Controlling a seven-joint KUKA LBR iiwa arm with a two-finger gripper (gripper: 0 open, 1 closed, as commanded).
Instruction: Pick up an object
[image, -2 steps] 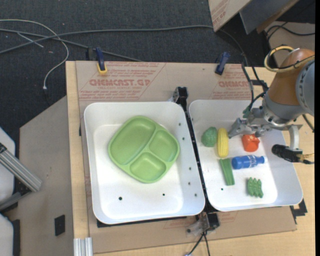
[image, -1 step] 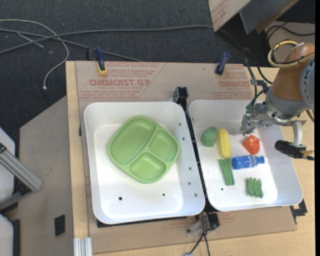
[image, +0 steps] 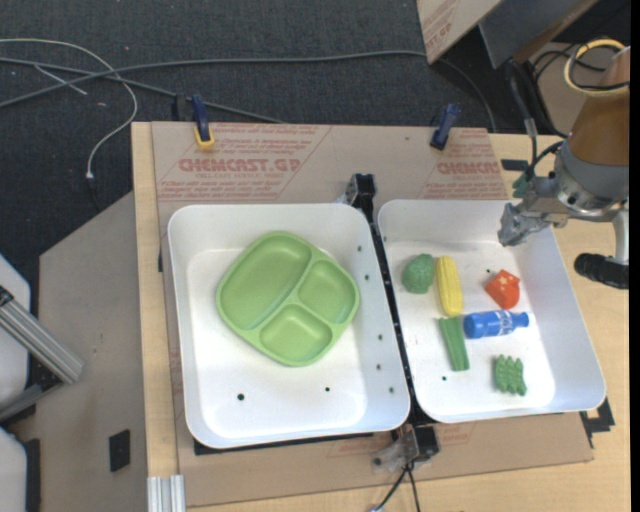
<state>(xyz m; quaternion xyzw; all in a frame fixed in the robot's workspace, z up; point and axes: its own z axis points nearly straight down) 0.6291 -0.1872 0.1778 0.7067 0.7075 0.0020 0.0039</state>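
Note:
The right bin (image: 560, 385) holds several small toys: a green round vegetable (image: 418, 272), a yellow corn cob (image: 449, 285), an orange-red piece (image: 503, 289), a blue bottle (image: 494, 324), a green stick-shaped piece (image: 455, 343) and a small green bumpy piece (image: 509, 375). My gripper (image: 513, 228) hangs over the far right part of that bin, above and behind the orange-red piece. I see nothing between its tips. The arm, with its orange band, comes in from the upper right.
The left bin (image: 200, 400) carries a light green divided plate (image: 288, 297). Black clips (image: 361, 188) sit where the two bins meet. Blue clamps (image: 203, 128) hold the cardboard base at the back. Cables lie on the dark floor at upper left.

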